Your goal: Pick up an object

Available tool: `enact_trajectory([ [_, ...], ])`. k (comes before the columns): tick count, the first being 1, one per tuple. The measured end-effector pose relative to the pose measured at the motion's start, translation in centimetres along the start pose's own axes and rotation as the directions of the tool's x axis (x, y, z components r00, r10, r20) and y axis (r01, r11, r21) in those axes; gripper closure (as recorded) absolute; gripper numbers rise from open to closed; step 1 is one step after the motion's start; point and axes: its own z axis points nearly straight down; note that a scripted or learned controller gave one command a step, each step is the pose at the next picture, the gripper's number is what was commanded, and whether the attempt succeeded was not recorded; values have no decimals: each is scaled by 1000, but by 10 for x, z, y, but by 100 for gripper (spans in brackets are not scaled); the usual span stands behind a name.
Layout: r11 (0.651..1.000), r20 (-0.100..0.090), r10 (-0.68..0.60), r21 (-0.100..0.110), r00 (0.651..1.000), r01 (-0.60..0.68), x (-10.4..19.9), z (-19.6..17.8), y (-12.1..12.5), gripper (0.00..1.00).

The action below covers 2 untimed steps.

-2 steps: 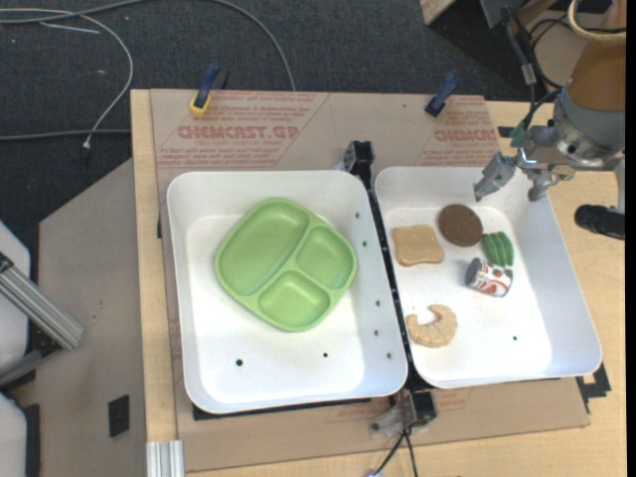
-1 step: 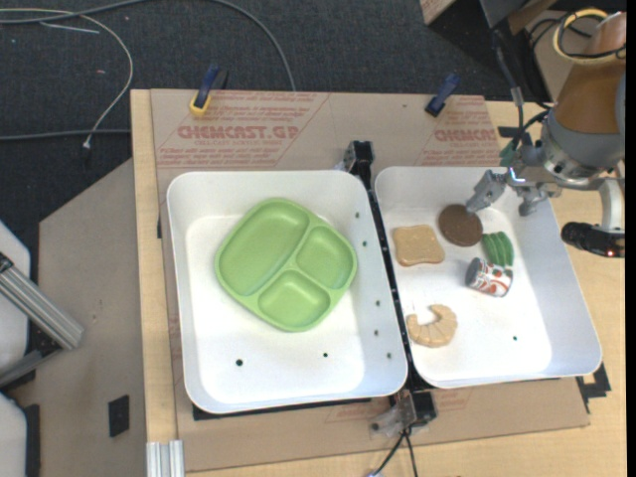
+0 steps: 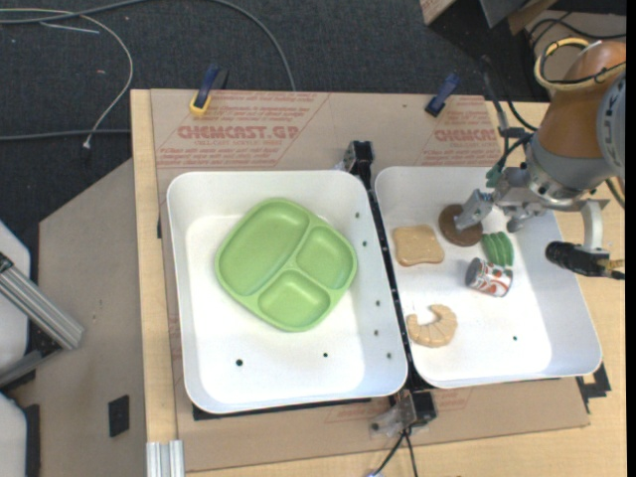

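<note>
The gripper (image 3: 494,210) hangs low over the back of the right bin (image 3: 556,351) — how far it is spread I cannot tell. Just beside it lie a brown disc (image 3: 455,227) on the left and a green item (image 3: 498,247) below, with a can (image 3: 490,277) touching that item's near end. Toast (image 3: 417,245) lies left of the can, and a croissant (image 3: 433,325) sits nearer the front. In the left bin (image 3: 199,366) rests a green tray (image 3: 286,263) — three compartments, tilted
</note>
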Motion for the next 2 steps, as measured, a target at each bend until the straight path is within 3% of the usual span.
enact_trajectory([
  [1,1000,1,-1,-5,1000,1,1,50,1,0],
  [2,1000,2,-1,-8,1000,1,1,37,2,100],
])
